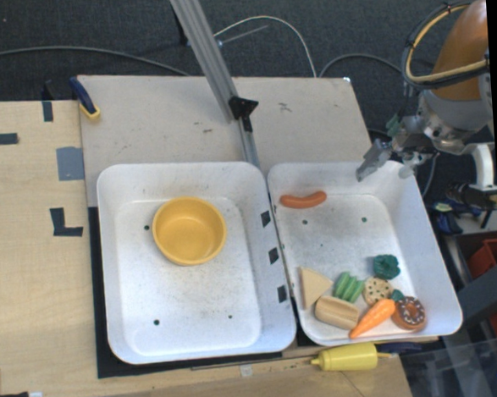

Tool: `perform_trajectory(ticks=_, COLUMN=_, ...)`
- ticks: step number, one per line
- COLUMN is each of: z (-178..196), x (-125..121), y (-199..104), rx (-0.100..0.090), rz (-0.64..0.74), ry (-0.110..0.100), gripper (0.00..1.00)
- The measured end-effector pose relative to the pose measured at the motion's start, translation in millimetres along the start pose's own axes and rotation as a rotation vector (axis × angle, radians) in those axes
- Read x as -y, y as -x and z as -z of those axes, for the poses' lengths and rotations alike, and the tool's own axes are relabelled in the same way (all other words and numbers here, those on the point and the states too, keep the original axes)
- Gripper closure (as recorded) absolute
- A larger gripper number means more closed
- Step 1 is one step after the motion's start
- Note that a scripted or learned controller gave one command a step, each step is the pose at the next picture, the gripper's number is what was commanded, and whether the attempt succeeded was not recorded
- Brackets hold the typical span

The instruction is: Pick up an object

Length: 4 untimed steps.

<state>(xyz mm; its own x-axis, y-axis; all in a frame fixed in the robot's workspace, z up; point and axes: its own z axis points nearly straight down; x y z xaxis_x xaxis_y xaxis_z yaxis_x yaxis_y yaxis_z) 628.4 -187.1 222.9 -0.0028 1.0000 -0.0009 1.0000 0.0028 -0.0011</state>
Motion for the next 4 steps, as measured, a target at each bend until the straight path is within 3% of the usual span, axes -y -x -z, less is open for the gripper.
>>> perform_trajectory(ticks=1, z=0, x=0, y=0, rx=0.0, rz=0.0, ry=0.0, gripper=0.0)
perform_trajectory(ticks=2, z=-65, x=0, y=2, rx=-0.001, rz=-0.001, ry=-0.006, gripper=0.0)
perform_trajectory(ticks=4, z=-136, x=1, y=2, rx=0.0, rz=0.0, ry=-0.003, gripper=0.0)
